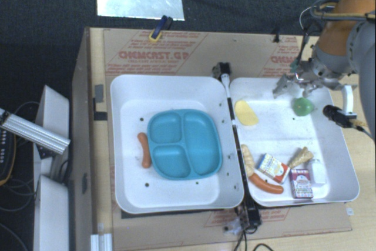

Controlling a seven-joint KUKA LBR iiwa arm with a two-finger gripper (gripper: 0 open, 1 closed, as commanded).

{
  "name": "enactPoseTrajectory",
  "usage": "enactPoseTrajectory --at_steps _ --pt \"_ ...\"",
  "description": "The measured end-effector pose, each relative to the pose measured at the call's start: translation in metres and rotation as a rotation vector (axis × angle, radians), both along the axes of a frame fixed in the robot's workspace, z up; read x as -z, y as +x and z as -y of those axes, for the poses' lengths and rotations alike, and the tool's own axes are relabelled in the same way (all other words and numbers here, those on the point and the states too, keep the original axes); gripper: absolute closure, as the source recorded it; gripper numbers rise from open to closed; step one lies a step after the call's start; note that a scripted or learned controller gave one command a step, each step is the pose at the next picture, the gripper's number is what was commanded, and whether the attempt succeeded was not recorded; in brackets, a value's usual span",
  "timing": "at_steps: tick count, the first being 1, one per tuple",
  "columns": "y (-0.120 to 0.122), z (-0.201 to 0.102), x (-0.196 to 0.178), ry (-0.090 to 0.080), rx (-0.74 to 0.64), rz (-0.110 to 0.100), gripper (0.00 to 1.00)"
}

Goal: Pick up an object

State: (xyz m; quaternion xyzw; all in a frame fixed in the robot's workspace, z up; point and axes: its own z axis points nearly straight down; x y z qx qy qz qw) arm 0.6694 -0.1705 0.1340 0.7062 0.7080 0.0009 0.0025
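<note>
My gripper hangs over the far part of the right bin, its fingers spread and nothing between them. A small green round object lies just below and right of the fingertips, apart from them. A yellow flat piece lies at the bin's left side. Toward the front lie a pale bread-like stick, an orange sausage, a blue and white packet, a tan piece and a red box.
The left bin holds a blue divided plate and a second sausage beside its left edge. A black and white part of the arm reaches over the right bin's right wall.
</note>
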Motion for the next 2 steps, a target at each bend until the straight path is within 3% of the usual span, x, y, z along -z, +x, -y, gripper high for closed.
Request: enactPoseTrajectory --at_steps 1,2 --pt "-0.007 0.036 0.049 0.001 0.000 -0.003 0.00" --pt "-0.018 0.036 0.049 0.001 0.000 -0.002 0.00"
